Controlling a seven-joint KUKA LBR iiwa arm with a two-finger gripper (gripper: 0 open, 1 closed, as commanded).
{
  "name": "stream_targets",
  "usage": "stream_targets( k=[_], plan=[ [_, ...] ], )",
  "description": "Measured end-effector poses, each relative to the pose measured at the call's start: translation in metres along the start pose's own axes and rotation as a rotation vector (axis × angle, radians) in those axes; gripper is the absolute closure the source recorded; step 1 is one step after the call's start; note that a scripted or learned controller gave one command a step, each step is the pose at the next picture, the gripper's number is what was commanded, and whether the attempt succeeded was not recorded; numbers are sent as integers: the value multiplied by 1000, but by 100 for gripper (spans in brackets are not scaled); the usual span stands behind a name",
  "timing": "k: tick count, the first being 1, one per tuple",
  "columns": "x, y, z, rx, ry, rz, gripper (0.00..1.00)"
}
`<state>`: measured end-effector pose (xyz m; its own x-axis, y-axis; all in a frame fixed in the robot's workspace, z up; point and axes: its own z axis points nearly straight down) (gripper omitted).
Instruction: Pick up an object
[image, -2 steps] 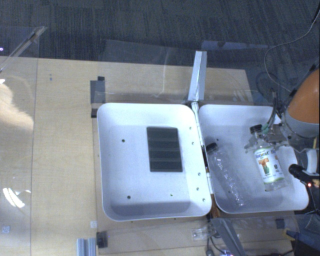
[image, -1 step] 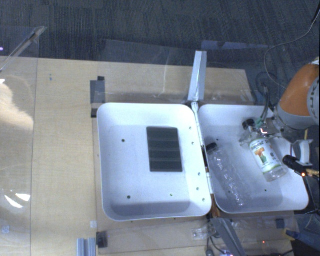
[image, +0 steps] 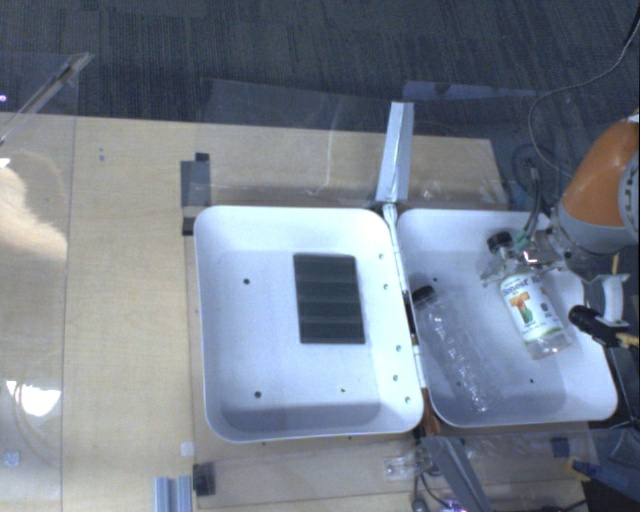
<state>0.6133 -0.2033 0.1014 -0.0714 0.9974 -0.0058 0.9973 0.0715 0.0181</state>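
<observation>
Arm (image: 600, 190) over right bin (image: 590, 400), gripper (image: 528, 255) at labelled bottle (image: 532, 312), grip unclear; clear bottle (image: 452, 345) beside; dark pad (image: 329, 298) in left bin (image: 230, 300)

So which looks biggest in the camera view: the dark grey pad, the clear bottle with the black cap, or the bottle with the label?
1. Dark grey pad, plainly the biggest.
2. Clear bottle with the black cap.
3. Labelled bottle, but it looks close to the clear one, so that order is unsure.

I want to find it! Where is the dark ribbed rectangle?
The dark ribbed rectangular block lies flat near the middle of the left white bin, apart from the clear plastic bottles in the right white bin.
</observation>
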Motion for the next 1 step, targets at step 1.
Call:
stream_targets(
  k=[1],
  plan=[
    [61, 18, -81, 11, 5, -55, 100]
  ],
)
